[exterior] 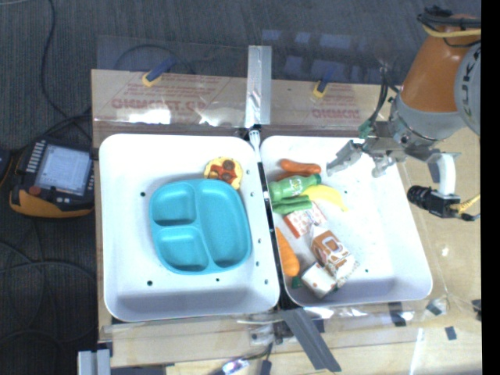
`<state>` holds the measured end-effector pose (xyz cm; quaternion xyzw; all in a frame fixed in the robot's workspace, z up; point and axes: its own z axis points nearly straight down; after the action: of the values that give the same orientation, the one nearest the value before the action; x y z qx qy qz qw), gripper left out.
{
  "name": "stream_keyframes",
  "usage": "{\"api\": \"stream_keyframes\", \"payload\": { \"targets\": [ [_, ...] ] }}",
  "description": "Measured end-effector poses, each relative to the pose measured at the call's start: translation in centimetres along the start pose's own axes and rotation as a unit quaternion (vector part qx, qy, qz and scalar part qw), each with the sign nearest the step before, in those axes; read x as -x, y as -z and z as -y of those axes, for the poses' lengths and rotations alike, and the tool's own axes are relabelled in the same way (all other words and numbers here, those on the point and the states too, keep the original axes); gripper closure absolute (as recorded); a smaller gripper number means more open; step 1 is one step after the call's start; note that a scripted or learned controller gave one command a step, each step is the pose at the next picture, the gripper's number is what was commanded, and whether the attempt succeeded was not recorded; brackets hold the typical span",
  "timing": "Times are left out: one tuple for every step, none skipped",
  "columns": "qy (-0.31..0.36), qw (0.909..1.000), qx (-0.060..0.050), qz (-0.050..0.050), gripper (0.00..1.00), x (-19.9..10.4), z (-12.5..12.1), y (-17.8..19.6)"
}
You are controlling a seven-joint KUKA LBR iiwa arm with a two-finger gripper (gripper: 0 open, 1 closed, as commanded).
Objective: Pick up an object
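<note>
A blue plate (200, 225) with three hollows lies in the left bin (125, 209). A small round toy pizza (223, 169) touches the plate's far edge. To the plate's right, in the right bin (391, 241), toy foods crowd together: an orange sausage (301, 166), a green bottle (293, 186), a banana (330, 197), a carrot (287, 258), and small boxes (328, 260) too blurry to read. Further right, the gripper (361, 156) hangs over that bin's far corner with its fingers spread apart, holding nothing.

Red print on cardboard (168, 100) (mirrored, blurry): no legible txt.
</note>
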<state>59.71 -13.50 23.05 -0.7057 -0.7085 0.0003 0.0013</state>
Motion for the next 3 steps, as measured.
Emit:
{"api": "stream_keyframes", "payload": {
  "targets": [
    [0.004, 1.0000, -0.001, 0.002, 0.00, 0.4, -1.1, -7.5],
    [0.002, 1.0000, 0.006, 0.003, 0.00, 1.9, -2.5, -14.1],
    [0.013, 0.9999, 0.000, 0.001, 0.00, 5.6, 3.2, -7.8]
  ]
}}
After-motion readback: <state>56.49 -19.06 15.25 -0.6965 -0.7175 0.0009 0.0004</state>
